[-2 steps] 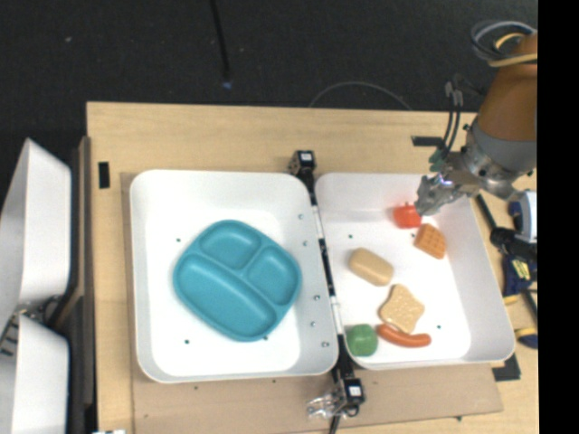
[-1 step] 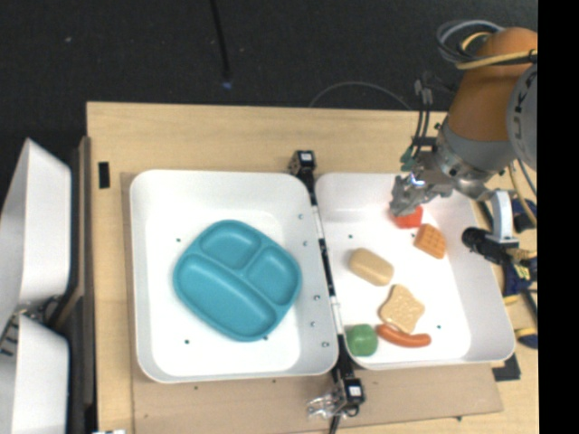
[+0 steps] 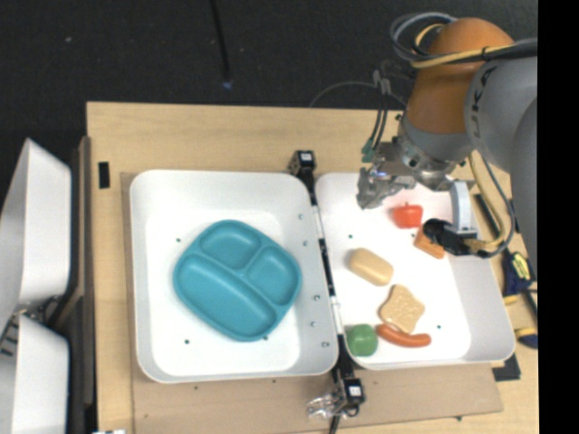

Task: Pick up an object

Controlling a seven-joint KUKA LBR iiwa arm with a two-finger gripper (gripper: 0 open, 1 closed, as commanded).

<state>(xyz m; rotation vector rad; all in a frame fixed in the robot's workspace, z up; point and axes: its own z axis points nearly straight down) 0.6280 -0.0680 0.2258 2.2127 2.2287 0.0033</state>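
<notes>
My gripper (image 3: pixel 374 191) hangs over the far left part of the right bin (image 3: pixel 479 319), under the grey wrist with its orange band. A small red toy (image 3: pixel 408 214) lies just to its right. Nearer the front are a beige bun (image 3: pixel 371 267), a slice of toast (image 3: pixel 402 308), a red sausage (image 3: pixel 404 336) and a green ball (image 3: pixel 362 340) at the front left corner. An orange piece (image 3: pixel 429 245) lies right of the bun, partly hidden by the robot's gear. I see nothing held in the gripper.
The left bin (image 3: pixel 163 333) holds a blue divided plate (image 3: pixel 237 278). A ridge with clips (image 3: pixel 318 242) separates the two bins. The wooden bench (image 3: pixel 109 143) surrounds them, and white boxes (image 3: pixel 36 233) stand at the far left.
</notes>
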